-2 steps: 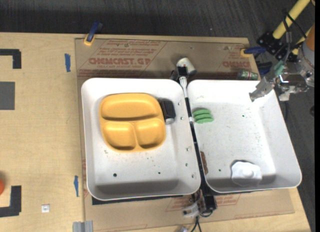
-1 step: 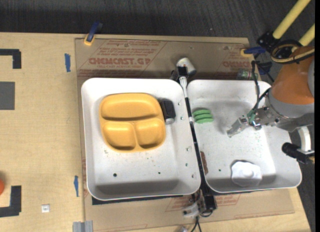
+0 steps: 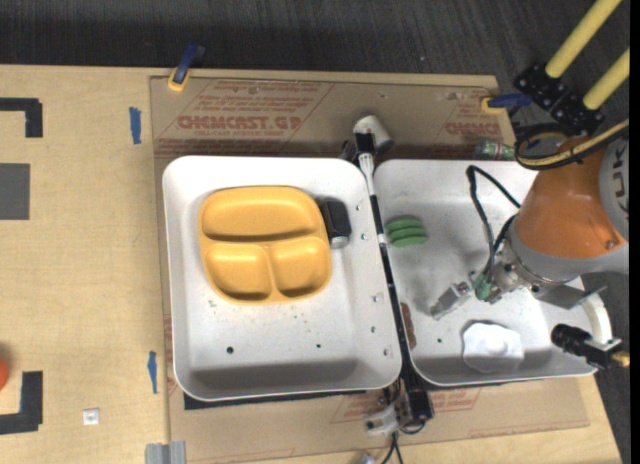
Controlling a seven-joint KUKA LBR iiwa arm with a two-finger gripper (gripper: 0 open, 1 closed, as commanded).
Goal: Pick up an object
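Observation:
My gripper (image 3: 452,298) hangs low inside the right bin (image 3: 440,192), near its middle, below the orange wrist band. A green ridged object (image 3: 406,231) lies in that bin's upper left part, apart from the gripper. A white crumpled object (image 3: 491,345) rests near the bin's front edge, just below and right of the gripper. In the left bin (image 3: 200,342) a yellow divided tray (image 3: 265,242) lies in the upper half, with a small black object (image 3: 335,220) touching its right side.
The arm's body (image 3: 565,217) covers the right side of the right bin, with black cables looping beside it. The two bins meet at a central rim (image 3: 382,262). Both sit on a cardboard sheet (image 3: 240,117) on the bench.

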